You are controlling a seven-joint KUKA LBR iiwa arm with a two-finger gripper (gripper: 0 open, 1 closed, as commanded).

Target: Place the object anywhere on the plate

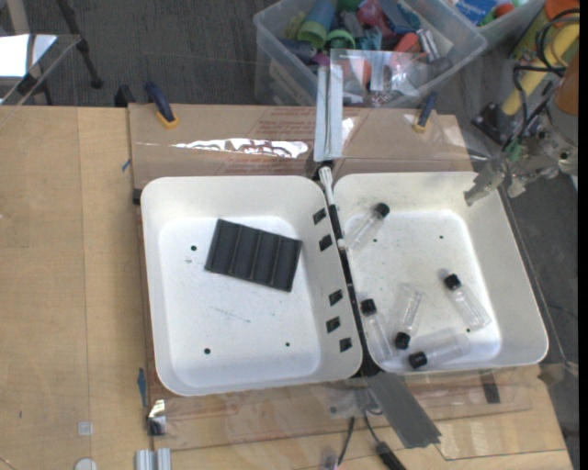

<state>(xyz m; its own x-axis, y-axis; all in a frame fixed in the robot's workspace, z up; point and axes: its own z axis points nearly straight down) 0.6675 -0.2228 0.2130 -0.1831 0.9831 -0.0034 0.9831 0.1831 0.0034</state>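
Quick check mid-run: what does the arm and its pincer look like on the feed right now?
The pincer is slim, pale grey metal, blurred at this size. Behind it the arm is a cluster of grey metal parts, with yellow and black cables looping over it and an orange patch, likely its band, at the top edge.

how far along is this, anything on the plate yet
Nothing looks done: the dark ribbed plate in the left bin has nothing on it. All the clear vials with black caps lie in the right bin. Nothing looks in hand; the gripper sits at that bin's far right corner, away from the vials. Picking, carrying and placing are all left.
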